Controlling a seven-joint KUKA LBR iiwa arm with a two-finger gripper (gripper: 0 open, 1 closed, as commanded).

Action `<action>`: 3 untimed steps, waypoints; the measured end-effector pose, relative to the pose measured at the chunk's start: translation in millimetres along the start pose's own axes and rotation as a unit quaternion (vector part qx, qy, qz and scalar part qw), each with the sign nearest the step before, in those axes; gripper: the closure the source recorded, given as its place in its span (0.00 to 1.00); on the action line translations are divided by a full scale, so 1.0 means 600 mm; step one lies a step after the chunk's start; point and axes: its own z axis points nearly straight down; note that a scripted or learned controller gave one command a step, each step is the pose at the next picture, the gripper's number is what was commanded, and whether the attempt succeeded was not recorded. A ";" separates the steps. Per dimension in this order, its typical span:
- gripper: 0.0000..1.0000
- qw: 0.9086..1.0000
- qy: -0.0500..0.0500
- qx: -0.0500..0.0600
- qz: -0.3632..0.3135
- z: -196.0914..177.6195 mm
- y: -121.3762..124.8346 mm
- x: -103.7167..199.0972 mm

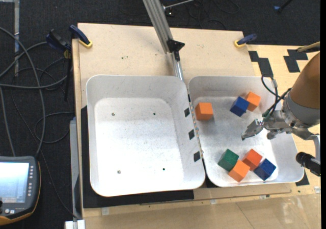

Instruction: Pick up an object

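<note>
**Ann:** Blocks everywhere in the right bin (209, 177) — that's where the pickings are. One orange block (204, 110) sits alone near the bin's upper left, just beside the divide. A blue block (239, 106) and a smaller orange one (253, 100) are touching in the upper middle.

**Raj:** And at the lower right of the frame there's a huddle: green block (228, 160), two orange ones (252, 158) (239, 171), and a dark blue block (265, 169), all pressed together against the bin's near wall.

**Ann:** Gripper (253, 130) is over bare bin floor, between the upper pair and that lower huddle. Its fingers look spread, with nothing between them.

**Raj:** Agreed, parted and carrying nothing. The arm (305, 95) comes in from the right edge, so the wrist tilts leftward across the bin.

**Ann:** My guess: the packed cluster is awkward, since the neighbours leave little room for fingers. The lone orange block looks the cleaner target.

**Raj:** Left bin (97, 136) holds only dark specks. No pick yet, I'd judge.
</note>
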 end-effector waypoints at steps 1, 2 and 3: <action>1.00 1.000 -0.001 -0.003 0.000 -0.021 0.002 -0.001; 1.00 1.000 -0.002 -0.005 -0.002 -0.097 -0.005 0.006; 1.00 1.000 -0.002 -0.005 -0.002 -0.146 -0.002 0.006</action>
